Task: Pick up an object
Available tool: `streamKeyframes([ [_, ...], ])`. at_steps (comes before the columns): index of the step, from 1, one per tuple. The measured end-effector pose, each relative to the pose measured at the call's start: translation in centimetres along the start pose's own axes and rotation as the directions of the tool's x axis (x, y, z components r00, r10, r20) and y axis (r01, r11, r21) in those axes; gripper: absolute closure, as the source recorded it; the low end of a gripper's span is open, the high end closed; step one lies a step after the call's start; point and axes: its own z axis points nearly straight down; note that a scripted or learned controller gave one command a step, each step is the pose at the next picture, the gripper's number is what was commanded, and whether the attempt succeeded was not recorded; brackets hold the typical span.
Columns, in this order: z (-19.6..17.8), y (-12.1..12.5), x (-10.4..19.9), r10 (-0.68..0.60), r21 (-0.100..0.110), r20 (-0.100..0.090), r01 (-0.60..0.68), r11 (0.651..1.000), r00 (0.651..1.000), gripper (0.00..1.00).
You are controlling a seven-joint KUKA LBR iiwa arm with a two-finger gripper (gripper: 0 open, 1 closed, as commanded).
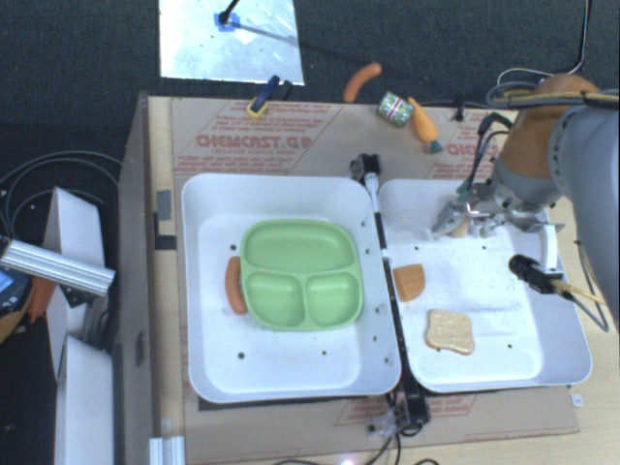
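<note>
You are at the approach step: the gripper (463, 216) hovers over the right bin (504, 361), whether its fingers are parted you cannot tell; next, descend onto the toast (449, 331).

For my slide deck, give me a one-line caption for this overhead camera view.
KUKA arm's gripper hovers low in the right bin near toast and a cracker; green tray and sausage fill the left.
</note>
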Motion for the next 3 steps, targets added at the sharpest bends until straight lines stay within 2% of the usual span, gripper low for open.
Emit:
streamKeyframes([
  [1, -6.4, 2.1, -0.4, -0.001, -0.002, 0.001, 0.001, 1.000, 1.000, 0.00],
  [2, 0.7, 1.6, -0.1, -0.001, 0.004, -0.001, 0.001, 1.000, 1.000, 0.00],
  [3, -0.6, 1.8, -0.1, -0.005, -0.002, 0.002, 0.005, 1.000, 1.000, 1.00],
])
